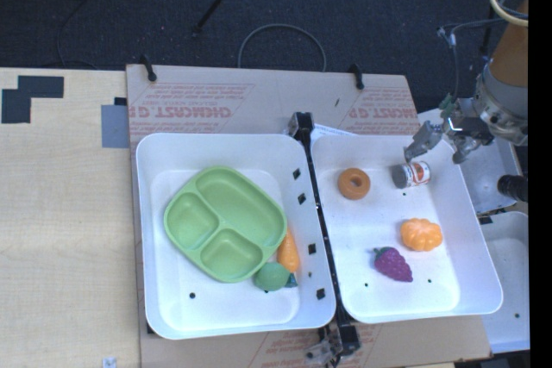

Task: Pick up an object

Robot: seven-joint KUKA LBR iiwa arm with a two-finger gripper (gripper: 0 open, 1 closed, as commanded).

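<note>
I see the end effector [442, 140] at the upper right of the frame, fingers spread and nothing between them, hanging over the right bin's [483, 271] back corner. Just lower left of it lies a small can [411, 174] on its side, the nearest candidate, I judge. Further out sit a donut [354, 184], an orange fruit [421, 234] and purple grapes [392, 264], well apart for clean approaches. The left bin [151, 228] holds a green tray [224, 222], a carrot [289, 254] and a green lump [272, 276] crowding the divider.
</note>
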